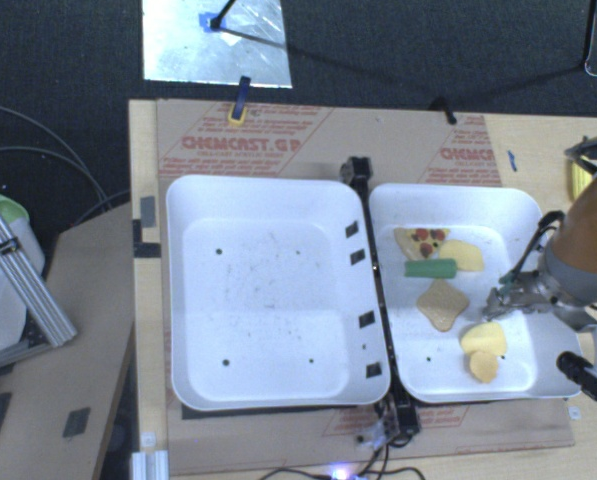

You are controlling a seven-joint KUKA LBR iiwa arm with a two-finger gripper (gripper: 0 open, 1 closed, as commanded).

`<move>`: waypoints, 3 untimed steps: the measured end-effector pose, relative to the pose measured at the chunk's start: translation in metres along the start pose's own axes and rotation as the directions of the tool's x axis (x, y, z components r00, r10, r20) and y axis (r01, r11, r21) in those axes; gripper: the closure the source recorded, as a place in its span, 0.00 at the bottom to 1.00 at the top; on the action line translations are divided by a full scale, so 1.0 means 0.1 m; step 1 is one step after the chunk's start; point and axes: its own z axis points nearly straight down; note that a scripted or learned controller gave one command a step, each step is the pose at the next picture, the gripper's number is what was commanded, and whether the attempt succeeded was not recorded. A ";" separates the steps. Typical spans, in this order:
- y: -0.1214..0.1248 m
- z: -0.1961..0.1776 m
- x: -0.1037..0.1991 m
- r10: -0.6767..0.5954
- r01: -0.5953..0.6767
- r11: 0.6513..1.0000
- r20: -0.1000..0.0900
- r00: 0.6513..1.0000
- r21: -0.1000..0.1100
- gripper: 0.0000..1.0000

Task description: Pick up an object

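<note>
Looking down, camera view: bench [308, 133] of pale board with red print, two shallow white bins set side by side on it.
Left bin [268, 293]: white floor with faint specks and a few small dark dots.
Right bin [458, 203]: carries all the loose objects, grouped in its middle and lower part.
Pizza-like piece [424, 238]: yellowish with red and dark spots, upper middle of the right bin.
Yellow slice [465, 256]: just right of the pizza-like piece, touching the green stick's right end.
Green stick [430, 268]: lies flat, roughly level across the view, just below the pizza-like piece.
Tan cracker-like piece [442, 305]: below the green stick, near but apart from it.
Yellow lumps: one [483, 338] below and right of the tan piece, a second [484, 366] just under it, the two touching or nearly so.
Arm [588, 243]: enters from the right, orange-brown bulk over the bin's right rim.
Gripper [502, 300]: low over the right bin, between the tan piece and the upper yellow lump, close to both.
Claw state: cannot tell whether wide or narrow; the tips are too small and blurred, and nothing is seen between them.
</note>
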 end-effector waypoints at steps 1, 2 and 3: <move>0.64 -0.19 0.55 -0.009 0.009 1.000 -0.002 1.000 -0.003 1.00; 0.43 -0.19 0.03 0.004 -0.004 1.000 -0.001 1.000 0.003 1.00; -0.14 0.03 -0.15 0.005 -0.005 1.000 -0.002 1.000 0.009 1.00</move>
